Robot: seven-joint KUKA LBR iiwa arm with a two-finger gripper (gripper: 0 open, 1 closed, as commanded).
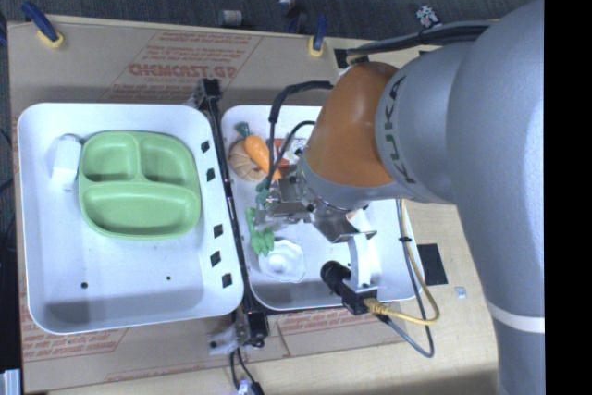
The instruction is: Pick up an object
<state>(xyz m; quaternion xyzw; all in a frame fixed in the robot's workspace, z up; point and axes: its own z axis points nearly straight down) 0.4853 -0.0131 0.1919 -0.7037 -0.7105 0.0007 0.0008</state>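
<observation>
Nearest the lens stood the grey arm point(481, 134) with its orange band point(347, 139), reaching in from the right and covering much of the right bin point(398, 291). Below the band, the end effector point(277, 208) sat low inside that bin; whether it was open or closed could not be made out, nor whether it had hold of anything.

Just above the end effector lay an orange carrot-like item point(257, 153) against a tan rounded object point(242, 162), close to the bin's left wall. Just below it lay a green item point(263, 240) and a white object point(283, 259), both blurred and hard to identify. Little open room remained around them.

Well to the end effector's left, the left bin point(46, 291) held a green divided plate point(139, 182), with a small white object point(65, 160) touching its left edge. Bare floor lay below the plate. A yellow cable point(407, 314) crossed the right bin's lower rim onto the tabletop point(370, 351).
</observation>
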